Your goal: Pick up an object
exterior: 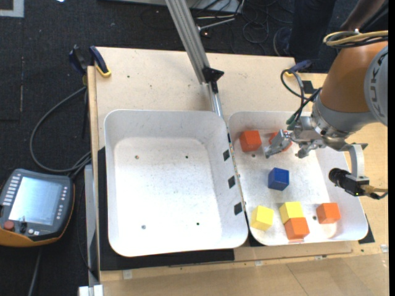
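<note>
My gripper (290,149) hangs over the back of the right bin (352,227), and its two fingers stand apart, so it is open. Nothing shows between them. A small orange piece (273,139) peeks out just beside the left finger, partly hidden by it. An orange cube (250,140) sits to the gripper's left, clear of it. A blue cube (278,178) lies just in front of the gripper. Along the bin's front edge lie a yellow cube (263,217), a second yellow cube (291,211), an orange cube (297,227) touching that one, and another orange cube (328,213).
The left bin (123,165) stands beside the right one, with black clips on the shared rim (232,180). A slanted metal pole (188,32) runs down to the bins' back edge. A teach pendant (34,205) lies off the bench at the left.
</note>
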Controlling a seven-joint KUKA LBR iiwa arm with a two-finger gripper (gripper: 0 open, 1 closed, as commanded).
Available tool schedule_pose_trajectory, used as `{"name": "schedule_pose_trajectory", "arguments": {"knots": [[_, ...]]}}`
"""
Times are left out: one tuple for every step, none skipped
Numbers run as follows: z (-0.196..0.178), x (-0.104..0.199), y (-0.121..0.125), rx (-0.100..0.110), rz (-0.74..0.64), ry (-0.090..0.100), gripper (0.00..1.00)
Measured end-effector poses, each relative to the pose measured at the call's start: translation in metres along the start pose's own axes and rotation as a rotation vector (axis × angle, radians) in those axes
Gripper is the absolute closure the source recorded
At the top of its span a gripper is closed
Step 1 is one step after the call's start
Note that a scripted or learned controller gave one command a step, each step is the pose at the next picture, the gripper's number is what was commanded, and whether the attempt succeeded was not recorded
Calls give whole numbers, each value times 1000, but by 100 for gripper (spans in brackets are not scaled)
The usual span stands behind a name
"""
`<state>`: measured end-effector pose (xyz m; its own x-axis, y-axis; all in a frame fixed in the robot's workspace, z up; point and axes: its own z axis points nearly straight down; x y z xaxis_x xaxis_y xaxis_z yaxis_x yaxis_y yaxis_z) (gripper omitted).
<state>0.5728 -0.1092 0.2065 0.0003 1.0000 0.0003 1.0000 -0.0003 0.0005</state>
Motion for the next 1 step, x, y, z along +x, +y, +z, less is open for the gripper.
{"name": "schedule_pose_trajectory", "arguments": {"knots": [[0,0,0,0,0,0,0]]}}
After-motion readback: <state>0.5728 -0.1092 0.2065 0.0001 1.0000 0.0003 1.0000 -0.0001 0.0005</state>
